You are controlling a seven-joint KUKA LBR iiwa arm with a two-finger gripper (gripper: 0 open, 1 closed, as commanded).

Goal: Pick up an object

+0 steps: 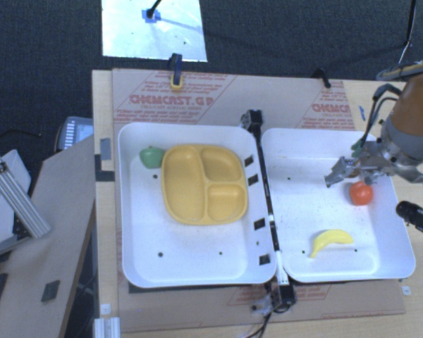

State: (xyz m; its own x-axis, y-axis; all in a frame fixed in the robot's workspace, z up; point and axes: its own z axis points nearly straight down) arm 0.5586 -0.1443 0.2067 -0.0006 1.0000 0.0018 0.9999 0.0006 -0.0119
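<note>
brown board [197, 97] behind white bins [197, 273] reads "chemcast gp".

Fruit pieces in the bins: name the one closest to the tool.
The red tomato in the right bin, just beside the tool. The yellow banana lies farther off; the green fruit sits in the left bin.

Plate [203, 185], apple [151, 157] in left bin [190, 273]; tomato [361, 193], banana [330, 240] in right bin [352, 270].
</note>
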